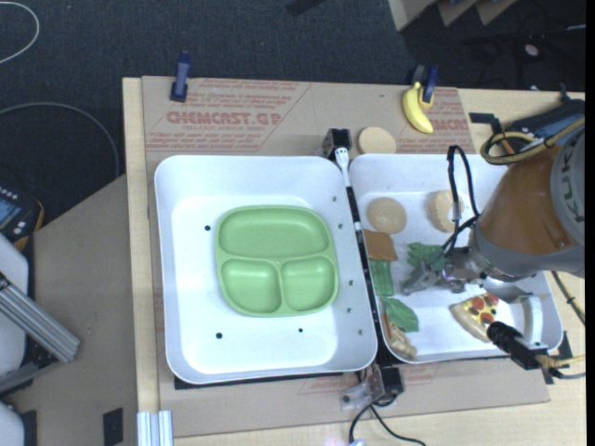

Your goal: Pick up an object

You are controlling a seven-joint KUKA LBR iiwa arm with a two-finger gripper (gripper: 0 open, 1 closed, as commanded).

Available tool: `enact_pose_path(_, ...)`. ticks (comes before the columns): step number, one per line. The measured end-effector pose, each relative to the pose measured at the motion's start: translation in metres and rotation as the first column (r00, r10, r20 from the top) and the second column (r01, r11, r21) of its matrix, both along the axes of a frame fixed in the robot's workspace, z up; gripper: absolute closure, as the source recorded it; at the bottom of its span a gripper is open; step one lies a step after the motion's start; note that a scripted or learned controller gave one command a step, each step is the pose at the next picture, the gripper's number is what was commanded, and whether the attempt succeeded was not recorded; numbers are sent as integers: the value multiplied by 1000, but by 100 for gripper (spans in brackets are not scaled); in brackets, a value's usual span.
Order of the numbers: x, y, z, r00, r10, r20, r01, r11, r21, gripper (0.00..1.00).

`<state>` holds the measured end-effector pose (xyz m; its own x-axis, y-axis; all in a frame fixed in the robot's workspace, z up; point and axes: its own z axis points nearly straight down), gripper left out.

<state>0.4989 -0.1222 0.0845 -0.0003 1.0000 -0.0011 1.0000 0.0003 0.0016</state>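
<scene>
Tray [276,258] in L bin [177,249]; food items in R bin [400,167].

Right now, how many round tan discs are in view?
3. One disc lies on the bench behind the right bin; two in it: one rear-left, one beside the arm. More may be hidden under it.
</scene>
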Motion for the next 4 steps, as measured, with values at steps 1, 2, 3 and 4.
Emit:
enact_pose_path(1,0,0,10,1000,-2,2,2,1000,-1,100)
enact_pose_path(2,-21,25,0,1000,0,-5,0,1000,3,100)
enact_pose_path(3,-20,31,0,1000,0,-2,0,1000,2,100)
enact_pose_path(4,-19,31,10,1000,-2,0,2,1000,1,100)
